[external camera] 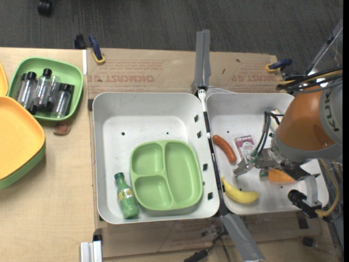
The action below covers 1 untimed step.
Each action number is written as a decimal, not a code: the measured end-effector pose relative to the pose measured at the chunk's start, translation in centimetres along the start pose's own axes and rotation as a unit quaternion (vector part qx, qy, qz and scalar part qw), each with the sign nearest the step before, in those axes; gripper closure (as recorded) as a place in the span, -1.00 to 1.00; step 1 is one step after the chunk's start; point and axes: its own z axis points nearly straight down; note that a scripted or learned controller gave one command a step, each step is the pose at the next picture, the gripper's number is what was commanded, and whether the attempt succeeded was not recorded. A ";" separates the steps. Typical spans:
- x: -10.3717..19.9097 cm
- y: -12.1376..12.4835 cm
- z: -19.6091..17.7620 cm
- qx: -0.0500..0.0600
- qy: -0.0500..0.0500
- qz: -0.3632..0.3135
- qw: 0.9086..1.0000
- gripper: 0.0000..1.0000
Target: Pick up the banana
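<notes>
Cardboard, brown and printed with red lettering, is laid over the bench (pixel 163 72) beneath two shallow white bins set side by side. The left bin (pixel 109 141) is occupied by a green divided tray (pixel 166 176) with three compartments, and a small green bottle (pixel 125 196) is seen lying just beside the tray's left edge, near the bin's lower left corner. The right bin (pixel 240 111) is entered from the right by the grey arm (pixel 302 127), whose orange band is seen above the wrist. To the far left of the bench, a stack of yellow-orange plates (pixel 19 146) is cut off by the frame edge, and above it a green square dish (pixel 46 89) is filled with several dark-capped vials. Within the right bin, the banana (pixel 239 193) is found lying flat on the floor near the lower left corner, close to the dividing wall. A red-orange sausage (pixel 224 148) is placed above it at a slant, and a small pink packet (pixel 245 147) is set just to the right of the sausage. An orange object (pixel 281 176) is partly hidden beneath the arm. The gripper (pixel 246 167) is held low over the bin floor, above and to the right of the banana and apart from it; nothing is seen between its fingers, though whether they are spread or closed cannot be told.
</notes>
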 end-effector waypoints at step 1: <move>-0.1 0.0 -0.9 0.000 0.000 0.002 1.000 1.00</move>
